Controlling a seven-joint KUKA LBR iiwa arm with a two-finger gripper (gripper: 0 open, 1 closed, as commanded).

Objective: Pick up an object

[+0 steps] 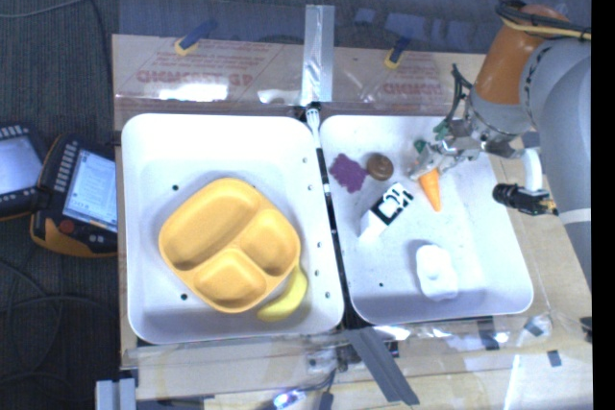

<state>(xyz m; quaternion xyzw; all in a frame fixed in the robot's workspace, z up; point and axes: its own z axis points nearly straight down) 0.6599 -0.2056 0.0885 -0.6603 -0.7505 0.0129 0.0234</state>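
While I hover my gripper (444,149) over the right bin (500,274), I cannot tell how my jaws stand. My likeliest target, the carrot (431,188), lies just below me near the bin's far right, its leafy end pointing far, its long axis near-to-far. I should descend straight and close across that axis.

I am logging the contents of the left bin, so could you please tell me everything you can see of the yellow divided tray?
The yellow tray is a rounded plate, plastic by its look, glossy, with raised ribs dividing it into three compartments, all of them bare. It lies flat and right side up in the left bin, turned at an angle to the bin's walls. At its lower right edge a yellow banana pokes out from under or beside it; I cannot tell which.
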